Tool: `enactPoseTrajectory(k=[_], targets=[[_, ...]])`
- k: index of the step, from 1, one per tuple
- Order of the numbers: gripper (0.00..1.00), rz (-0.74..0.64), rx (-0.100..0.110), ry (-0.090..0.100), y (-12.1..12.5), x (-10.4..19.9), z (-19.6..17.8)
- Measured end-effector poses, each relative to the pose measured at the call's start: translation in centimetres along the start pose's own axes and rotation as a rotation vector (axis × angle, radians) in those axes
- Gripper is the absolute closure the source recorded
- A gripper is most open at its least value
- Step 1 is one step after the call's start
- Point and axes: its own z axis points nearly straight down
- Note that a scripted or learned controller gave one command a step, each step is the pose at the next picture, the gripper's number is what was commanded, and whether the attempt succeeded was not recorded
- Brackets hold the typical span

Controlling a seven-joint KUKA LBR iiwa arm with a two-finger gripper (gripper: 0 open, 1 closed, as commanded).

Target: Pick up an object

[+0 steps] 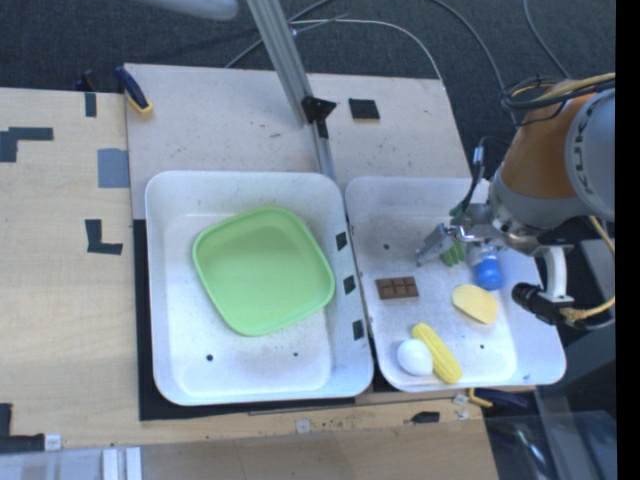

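The gripper point(437, 249) is down inside the right bin point(400, 203), reaching in from the right with the orange-banded arm point(545, 163) behind it. Its grey fingers point(432, 246) point left toward the bin's middle; whether they are apart or together I cannot tell, and nothing shows between them.

Just behind the fingers, against the wrist, sits something green point(456, 252), and beside that a blue object point(487, 271). Below the gripper and slightly left lies a brown chocolate bar point(397, 288), near but apart from the fingertips. Down and to the right is a yellow wedge point(476, 304). Farther down, at the bin's front, a corn cob point(438, 352) lies tilted, touching a white egg point(413, 356).

Well off to the left, the other bin point(170, 268) carries a green plate point(263, 268).
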Motion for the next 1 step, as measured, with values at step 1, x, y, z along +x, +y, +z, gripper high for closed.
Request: enactPoseTrajectory(k=[1], targets=[[0.00, 0.000, 0.000, 0.000, 0.39, 0.69, 5.89]])
